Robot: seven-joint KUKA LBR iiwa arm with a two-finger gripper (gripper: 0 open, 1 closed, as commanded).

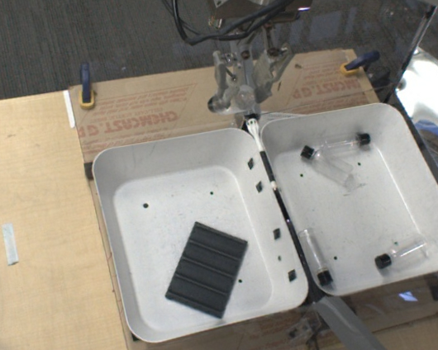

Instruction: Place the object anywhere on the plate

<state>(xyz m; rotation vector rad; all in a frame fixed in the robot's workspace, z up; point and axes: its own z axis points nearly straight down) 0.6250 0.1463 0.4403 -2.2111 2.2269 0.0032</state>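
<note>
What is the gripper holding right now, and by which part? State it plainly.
Nothing shows between the fingers of the gripper, which hangs above the far rim where the two bins meet. The black ridged plate lies in the left bin, apart from it.

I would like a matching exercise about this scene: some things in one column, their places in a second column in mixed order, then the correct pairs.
Things:
1. black plate
2. clear tubes
3. gripper
4. blue clamp

Places:
A. in the right bin
B. above the far edge, where the two bins meet
C. in the left bin
D. on the cardboard's far left corner

Pairs: 1-C, 2-A, 3-B, 4-D
</note>
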